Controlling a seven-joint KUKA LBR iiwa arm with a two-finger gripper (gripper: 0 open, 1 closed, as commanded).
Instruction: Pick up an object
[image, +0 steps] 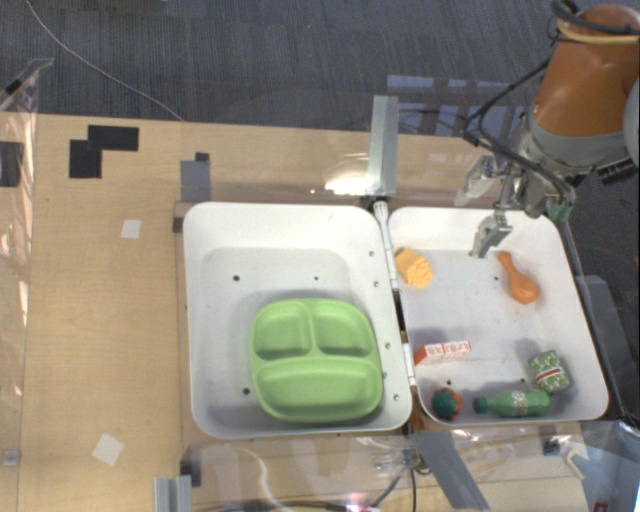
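Observation:
The right bin (560, 240) holds several small objects. Nearest the divider is a yellow-orange ridged piece (414, 267), and an orange drumstick-shaped toy (518, 279) lies to its right. A red and white packet (443, 351) lies mid-bin, a green can (548, 370) sits at the right, a green bottle (514, 402) lies on its side at the front, and a small red-green ball (446, 402) rests in the front left corner. My gripper (484, 214) hangs over the bin's far edge, open, with nothing between its fingers. It is behind the ridged piece and the drumstick toy.
In the left bin (215, 240) lies a green divided plate (316, 358), toward the front. A metal post (383, 145) stands behind the divider between the bins. Black cables run beside the arm's orange band (585, 70) at the top right.

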